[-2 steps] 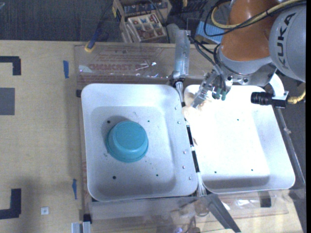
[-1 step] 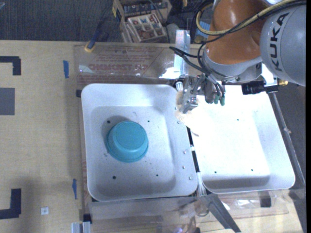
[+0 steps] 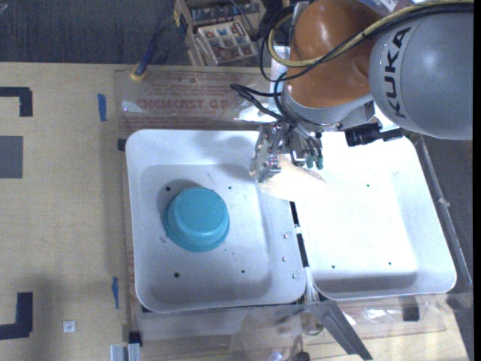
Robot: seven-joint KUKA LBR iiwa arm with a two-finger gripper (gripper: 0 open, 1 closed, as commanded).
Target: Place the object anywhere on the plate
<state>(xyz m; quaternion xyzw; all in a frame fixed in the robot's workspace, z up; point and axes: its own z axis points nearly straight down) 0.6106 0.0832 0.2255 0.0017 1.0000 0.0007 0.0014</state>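
A pale, tan, flattish object (image 3: 294,180) sits just below the claw (image 3: 284,164), at the fingertips, over the raised rims where the two bins meet; whether the fingers actually pinch it or it merely lies under them cannot be told, and how far the claw is spread cannot be told either, the fingers being a blurred cluster of metal with green bits. The blue plate (image 3: 197,217), round and seemingly upturned like a shallow dish, lies down and to the left of the claw, well apart from it, on the floor of the left bin (image 3: 225,277); the pale object is not on it. The right bin (image 3: 376,232) spreads out to the right of and below the claw. Above the claw rises the grey arm (image 3: 428,59) with its orange band (image 3: 331,43); cables loop over it; a box of printed goods (image 3: 222,25) stands up and left of the claw, beyond the bins.
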